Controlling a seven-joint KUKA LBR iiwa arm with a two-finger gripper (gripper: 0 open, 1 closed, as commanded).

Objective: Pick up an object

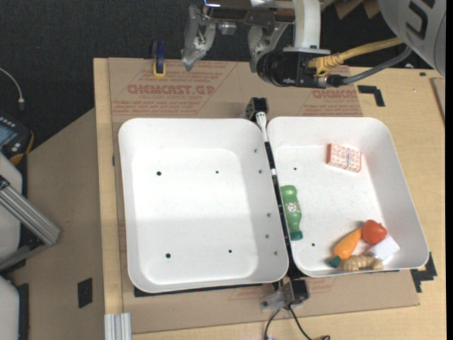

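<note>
Cardboard sheet covers the bench, dark floor around it. Two white bins side by side on it: left bin, right bin, touching along the middle, with a black clip at the near end of the seam and another at the far end.

Nearest, in the right bin's front corner: one orange carrot-shaped toy, one red tomato-like piece just beside it, one knobbly beige piece at the rim, and a white card under or beside them. They're bunched close, touching or nearly so. One green bottle lies along the right bin's left wall, apart from the cluster. Further back, one small pink-patterned box sits alone.

Gripper hangs beyond the bins' far edge, over the cardboard, well apart from every object. Fingers spread wide, nothing between them. Yellow and black cables run off its right side.
</note>
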